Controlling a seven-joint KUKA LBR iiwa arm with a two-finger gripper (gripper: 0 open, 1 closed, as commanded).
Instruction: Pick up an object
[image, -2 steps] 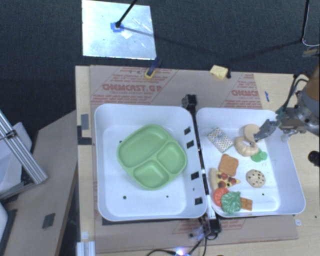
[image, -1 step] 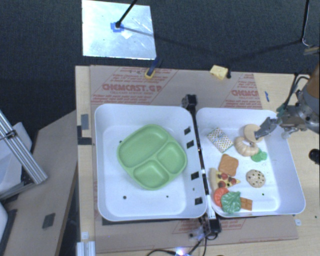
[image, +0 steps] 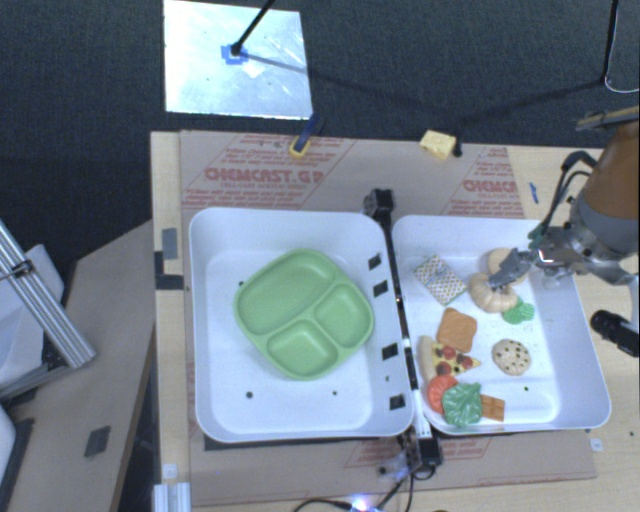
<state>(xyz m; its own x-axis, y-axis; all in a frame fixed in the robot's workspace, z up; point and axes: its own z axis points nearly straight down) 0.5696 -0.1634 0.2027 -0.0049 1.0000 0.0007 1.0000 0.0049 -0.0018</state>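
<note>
The right bin (image: 580, 345) holds several toy foods: a speckled grey packet (image: 440, 278), a tan bun-like piece (image: 488, 293), a small green leaf (image: 519, 313), an orange toast square (image: 457, 328), a chocolate-chip cookie (image: 511, 356), a pizza slice (image: 452, 362) and a green lettuce piece (image: 462, 403) over a red tomato (image: 436, 392). My gripper (image: 510, 268) reaches in from the right and hangs just above the tan piece's upper right side, hiding part of it. I see nothing lifted off the bin floor.
The left bin (image: 215, 300) carries a green divided plate (image: 303, 313). A black divider with clips (image: 392, 300) runs between the bins. A yellow block (image: 436, 144) lies on the cardboard behind the right bin. A shiny metal sheet (image: 238, 60) lies farther back.
</note>
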